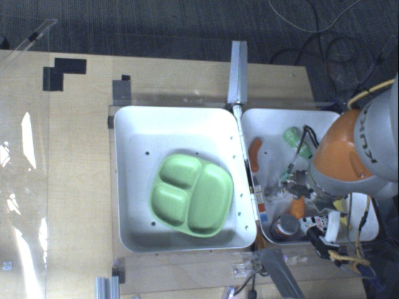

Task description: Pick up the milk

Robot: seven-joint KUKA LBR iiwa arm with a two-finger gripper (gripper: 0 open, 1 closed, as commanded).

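Observation:
A small white carton with dark and red print, probably the milk (326,222), lies at the front of the right bin (269,124), partly hidden under the arm. My gripper (295,188) hangs low over the middle of that bin, up and to the left of the carton. It is right above a small orange thing (298,207). Nothing can be seen held in the gripper.
A red-orange sausage-shaped thing (255,152) lies by the right bin's left wall, and a green thing (292,136) lies toward the back. A dark round can (286,227) sits at the front left. The left bin (134,129) holds a green divided plate (191,194).

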